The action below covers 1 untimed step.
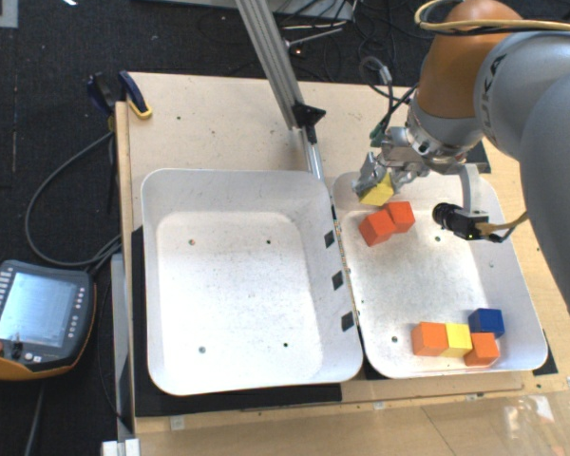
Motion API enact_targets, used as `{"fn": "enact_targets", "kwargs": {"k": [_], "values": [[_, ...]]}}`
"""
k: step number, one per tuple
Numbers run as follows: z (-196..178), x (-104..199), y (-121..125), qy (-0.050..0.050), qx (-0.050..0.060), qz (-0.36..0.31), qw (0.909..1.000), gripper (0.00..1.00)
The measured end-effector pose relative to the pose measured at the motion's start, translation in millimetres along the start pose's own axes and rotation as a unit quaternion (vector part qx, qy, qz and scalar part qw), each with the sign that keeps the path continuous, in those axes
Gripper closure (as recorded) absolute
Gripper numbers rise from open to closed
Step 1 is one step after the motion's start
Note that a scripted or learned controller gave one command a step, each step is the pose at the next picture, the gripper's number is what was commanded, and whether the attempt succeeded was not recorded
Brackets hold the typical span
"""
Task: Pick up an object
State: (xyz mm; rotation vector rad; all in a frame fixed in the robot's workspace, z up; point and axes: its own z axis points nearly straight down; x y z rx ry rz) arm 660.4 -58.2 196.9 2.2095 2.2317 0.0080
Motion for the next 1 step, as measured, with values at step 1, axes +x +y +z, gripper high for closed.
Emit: {"fn": "enact_targets", "kwargs": {"k": [1], "values": [[2.1, 80.9, 1.4, 0.000, 0.002, 0.000, 1.0000, 1.00]]}}
